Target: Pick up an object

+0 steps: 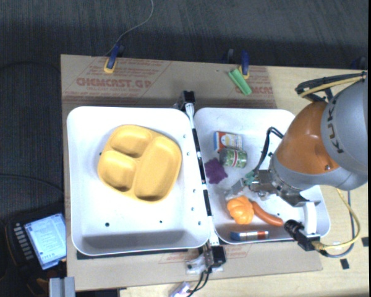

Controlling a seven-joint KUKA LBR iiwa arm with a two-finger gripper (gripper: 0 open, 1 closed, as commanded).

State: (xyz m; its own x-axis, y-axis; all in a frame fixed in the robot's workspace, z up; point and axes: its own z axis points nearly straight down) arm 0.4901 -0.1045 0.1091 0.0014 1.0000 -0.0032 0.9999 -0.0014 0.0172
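The gripper [255, 184] is lowered into the right bin [278, 115], just above the pepper [240, 209] and carrot [267, 215]; grip state cannot be told. Likely lined up for these. Can [234, 158] farther back; yellow tray [140, 161] left.

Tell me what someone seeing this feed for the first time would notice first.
Probably the big yellow sectioned plate lying upside down and alone in the left bin. Next, the grey arm with its orange band reaching over the right bin, its gripper low among small items: a can, a purple toy, an orange pepper and a carrot.
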